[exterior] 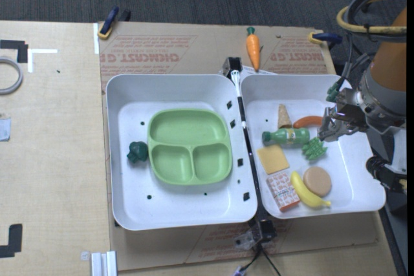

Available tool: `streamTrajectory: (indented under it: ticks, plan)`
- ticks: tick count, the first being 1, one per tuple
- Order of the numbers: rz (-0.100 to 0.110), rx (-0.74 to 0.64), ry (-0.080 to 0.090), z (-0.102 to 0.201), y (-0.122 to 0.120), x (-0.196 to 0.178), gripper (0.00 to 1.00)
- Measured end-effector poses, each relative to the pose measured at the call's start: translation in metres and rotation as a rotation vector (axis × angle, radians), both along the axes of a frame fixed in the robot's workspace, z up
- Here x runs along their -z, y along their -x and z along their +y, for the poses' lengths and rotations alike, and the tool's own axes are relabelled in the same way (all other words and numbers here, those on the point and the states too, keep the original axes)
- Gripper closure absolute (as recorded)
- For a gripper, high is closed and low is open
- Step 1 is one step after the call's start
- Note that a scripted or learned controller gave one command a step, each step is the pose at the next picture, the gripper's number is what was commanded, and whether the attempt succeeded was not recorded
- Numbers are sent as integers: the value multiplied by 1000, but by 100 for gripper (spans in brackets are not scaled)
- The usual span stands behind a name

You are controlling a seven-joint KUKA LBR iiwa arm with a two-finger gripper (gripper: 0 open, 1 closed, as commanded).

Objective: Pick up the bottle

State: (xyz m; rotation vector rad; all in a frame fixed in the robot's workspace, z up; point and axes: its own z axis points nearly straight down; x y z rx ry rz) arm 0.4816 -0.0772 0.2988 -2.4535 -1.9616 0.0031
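Bottle (286,136): green, lying flat, cheese slice (273,158) below.
Blocking: leafy greens (314,149), sausage (306,121) beside cap.
Gripper (330,128): empty, fingers seemingly parted, above greens.

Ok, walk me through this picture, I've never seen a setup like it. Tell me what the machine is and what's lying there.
One camera looks down at a slant on a bench with two white bins. The grey arm reaching in from the right is a robot; its pincer hovers over the right bin. That bin has a green bottle lying on its side, plus toy food: banana, broccoli, cheese. The left bin has a green tray. A carrot lies outside. Nothing is visibly held.
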Motion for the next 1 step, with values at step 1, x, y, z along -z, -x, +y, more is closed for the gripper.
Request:
streamTrajectory:
  ticks: [1]
  plan:
    - [0,-308,-1,-25,4,65,100]
